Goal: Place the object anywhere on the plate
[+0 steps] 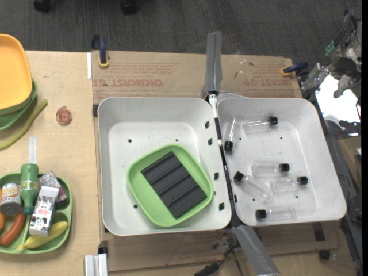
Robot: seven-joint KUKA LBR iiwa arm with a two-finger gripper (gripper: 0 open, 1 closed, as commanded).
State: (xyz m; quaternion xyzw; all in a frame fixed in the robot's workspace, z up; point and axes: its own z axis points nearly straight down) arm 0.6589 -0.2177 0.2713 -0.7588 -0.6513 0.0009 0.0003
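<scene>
— Where does our object stand?

— We take it to be one of the vials (pixel 257 124). They lie on their sides in the right bin (pixel 313 137), clear tubes with black caps, most of them bunched toward the bin's lower middle and some touching one another. None is on the plate (pixel 135 180) yet.

— And the plate?

— It lies flat in the lower half of the left bin (pixel 115 122), turned at an angle, with a dark ridged insert (pixel 174 184) covering its middle. We judge that lying flat with a raised green rim suits it to the job: anything set down there should stay put, though a round vial may roll along the ridges.

— Why keep the vials apart from it?

— We'd guess each bin serves one purpose, one to pick from and one to place into, with the wall between them to clear.

— The gripper?

— We cannot tell whether it is open, closed or holding anything.

— Which vial first?

— We'd favour the lone one near the bin's top, well apart from the cluster.
</scene>
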